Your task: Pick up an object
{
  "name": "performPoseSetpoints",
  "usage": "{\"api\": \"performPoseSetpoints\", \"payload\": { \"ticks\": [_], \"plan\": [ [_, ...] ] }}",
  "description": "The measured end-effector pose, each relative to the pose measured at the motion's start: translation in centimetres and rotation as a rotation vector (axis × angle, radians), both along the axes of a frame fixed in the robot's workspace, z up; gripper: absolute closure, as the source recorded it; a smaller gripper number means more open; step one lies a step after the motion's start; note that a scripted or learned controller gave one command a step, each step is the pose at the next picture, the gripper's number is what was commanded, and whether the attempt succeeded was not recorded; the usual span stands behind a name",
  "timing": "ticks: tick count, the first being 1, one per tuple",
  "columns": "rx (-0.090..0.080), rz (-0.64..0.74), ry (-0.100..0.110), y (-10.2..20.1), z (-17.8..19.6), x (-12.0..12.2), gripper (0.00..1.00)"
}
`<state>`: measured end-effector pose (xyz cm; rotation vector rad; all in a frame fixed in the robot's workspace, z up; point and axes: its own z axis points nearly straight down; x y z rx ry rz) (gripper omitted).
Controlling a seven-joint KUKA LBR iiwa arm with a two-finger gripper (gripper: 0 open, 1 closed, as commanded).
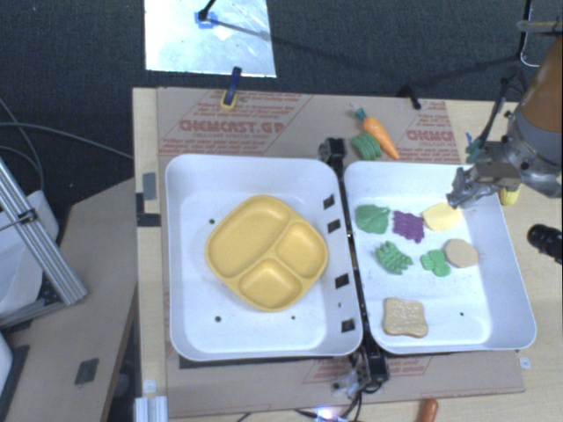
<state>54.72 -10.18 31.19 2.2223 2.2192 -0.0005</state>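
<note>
The right bin point(501, 315) holds several toy foods: a yellow cheese wedge point(440, 216), a purple grape bunch point(407, 225), three green leafy pieces point(372, 219) point(393, 258) point(435, 263), a tan round piece point(460, 253) and a slice of toast point(405, 317). My gripper point(463, 192) hangs at the bin's upper right, just above and right of the cheese wedge. Nothing shows between its fingers.
The left bin point(189, 236) holds a yellow sectioned plate point(266, 251). A toy carrot point(379, 134) with a green piece point(366, 147) lies on the cardboard behind the bins. A blue-and-yellow tool point(231, 88) lies at the back left.
</note>
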Motion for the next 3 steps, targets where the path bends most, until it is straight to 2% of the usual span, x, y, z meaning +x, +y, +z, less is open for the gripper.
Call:
{"api": "performPoseSetpoints", "payload": {
  "ticks": [1,2,3],
  "plan": [
    [0.000,0.007,-0.003,0.2,-5.0,5.1,1.00],
    [-0.003,0.002,-0.009,-5.0,-5.7,12.5,1.00],
    [0.000,0.006,-0.006,-4.2,-2.4,12.2,1.00]
  ]
}}
